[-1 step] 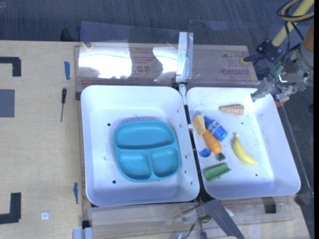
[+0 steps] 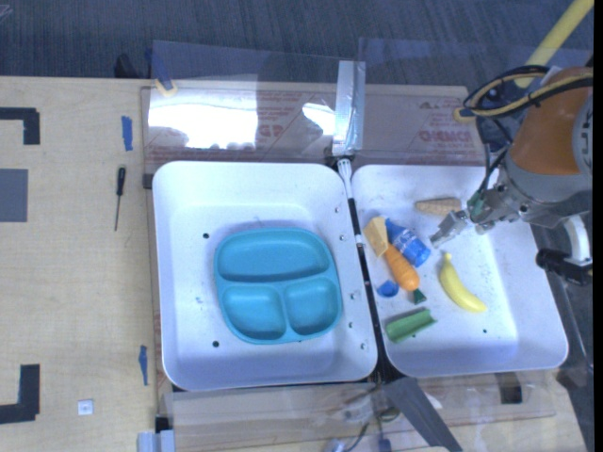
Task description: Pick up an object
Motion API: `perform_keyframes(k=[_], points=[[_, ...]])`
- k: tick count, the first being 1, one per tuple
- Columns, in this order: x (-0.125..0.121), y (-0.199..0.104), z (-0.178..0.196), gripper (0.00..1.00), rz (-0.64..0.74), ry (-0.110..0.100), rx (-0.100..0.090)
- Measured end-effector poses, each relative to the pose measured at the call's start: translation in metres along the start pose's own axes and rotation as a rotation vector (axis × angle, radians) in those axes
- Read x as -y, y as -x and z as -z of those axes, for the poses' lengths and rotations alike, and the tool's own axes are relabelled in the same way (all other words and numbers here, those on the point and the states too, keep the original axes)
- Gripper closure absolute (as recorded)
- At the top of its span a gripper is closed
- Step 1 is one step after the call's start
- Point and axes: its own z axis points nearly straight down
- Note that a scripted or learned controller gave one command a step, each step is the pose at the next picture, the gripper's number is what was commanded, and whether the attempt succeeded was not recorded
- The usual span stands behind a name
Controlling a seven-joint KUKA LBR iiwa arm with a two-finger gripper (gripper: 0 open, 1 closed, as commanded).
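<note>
Smooth, glossy white plastic is seen in both bins (image 2: 179, 252). A matt blue plastic finish is shown by the divided tray (image 2: 276, 283). Pale wood grain (unvarnished-looking) covers the bench (image 2: 66, 281), and the banana (image 2: 461, 287) looks plastic-smooth.

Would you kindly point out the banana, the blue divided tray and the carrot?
banana (image 2: 461, 287): camera view, middle of its curved body.
blue divided tray (image 2: 274, 254): camera view, floor of its large compartment.
carrot (image 2: 403, 271): camera view, orange body.
</note>
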Motion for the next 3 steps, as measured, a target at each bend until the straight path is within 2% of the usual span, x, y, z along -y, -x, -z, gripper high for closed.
perform_keyframes(k=[1,2,3], points=[[0.082,-0.087,-0.027,0.0,-0.066,0.016,0.008],[0.079,-0.085,-0.019,1.0,-0.068,0.021,0.009],[0.038,-0.139,0.085,1.0,-0.253,0.014,0.004]])
